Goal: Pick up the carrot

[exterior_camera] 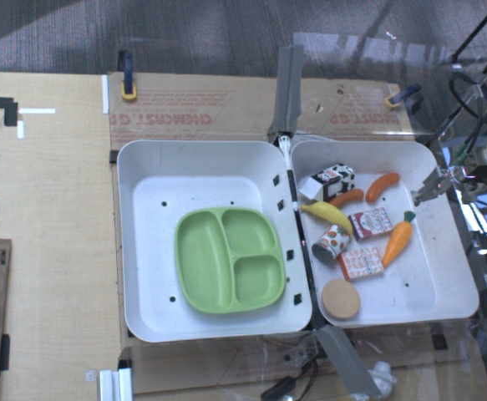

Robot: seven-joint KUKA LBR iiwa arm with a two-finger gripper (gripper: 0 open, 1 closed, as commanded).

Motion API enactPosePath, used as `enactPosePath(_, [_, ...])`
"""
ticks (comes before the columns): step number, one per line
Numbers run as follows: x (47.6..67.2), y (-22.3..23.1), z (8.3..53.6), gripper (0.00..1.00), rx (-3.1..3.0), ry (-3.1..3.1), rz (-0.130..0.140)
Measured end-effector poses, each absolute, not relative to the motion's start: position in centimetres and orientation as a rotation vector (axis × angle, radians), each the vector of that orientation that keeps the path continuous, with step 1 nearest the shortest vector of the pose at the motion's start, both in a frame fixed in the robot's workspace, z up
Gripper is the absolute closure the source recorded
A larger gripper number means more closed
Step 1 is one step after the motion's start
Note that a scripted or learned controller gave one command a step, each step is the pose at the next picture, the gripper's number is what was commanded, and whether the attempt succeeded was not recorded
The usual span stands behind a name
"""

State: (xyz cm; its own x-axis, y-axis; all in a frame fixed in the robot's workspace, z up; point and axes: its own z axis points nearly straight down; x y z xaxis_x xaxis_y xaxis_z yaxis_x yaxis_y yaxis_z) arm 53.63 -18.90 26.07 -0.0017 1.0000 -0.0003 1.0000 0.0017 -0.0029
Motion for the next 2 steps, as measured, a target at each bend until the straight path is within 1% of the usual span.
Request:
enactPosePath(1, [53.6, -18.9, 26.1, 0.0, -2.218, -2.222, 0.004])
enactPosePath(2, [55.3, -20.5, 9.6, 0.0, -2.165, -2.286, -0.008])
